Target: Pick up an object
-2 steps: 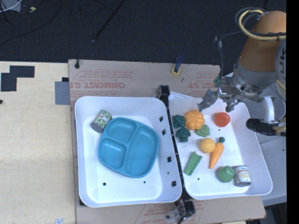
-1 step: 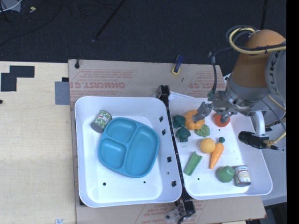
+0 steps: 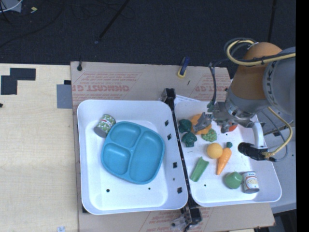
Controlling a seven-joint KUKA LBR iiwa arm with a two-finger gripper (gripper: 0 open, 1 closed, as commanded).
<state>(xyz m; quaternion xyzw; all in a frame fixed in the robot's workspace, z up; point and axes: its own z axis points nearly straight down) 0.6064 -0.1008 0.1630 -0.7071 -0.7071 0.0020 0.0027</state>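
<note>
even overhead light, soft short shadows, mild glare on white bins [image 3: 91, 187], slightly soft focus

Left bin [image 3: 91, 187]: blue divided tray [image 3: 133, 151], small can [image 3: 104, 125] touching its upper-left edge. Right bin [image 3: 270, 190]: claw [image 3: 212, 121] low over the upper part, near an orange piece [image 3: 199, 121] and broccoli [image 3: 209, 136]. Also dark green pieces [image 3: 186, 132], yellow ball [image 3: 214, 150], carrot [image 3: 223, 161], green pod [image 3: 199, 169], green cup [image 3: 232, 180] beside a tin [image 3: 250, 181].

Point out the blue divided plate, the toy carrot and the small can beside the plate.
blue divided plate [image 3: 133, 151]: camera view, centre ridge.
toy carrot [image 3: 222, 161]: camera view, mid-body.
small can [image 3: 105, 125]: camera view, its labelled side.
</note>
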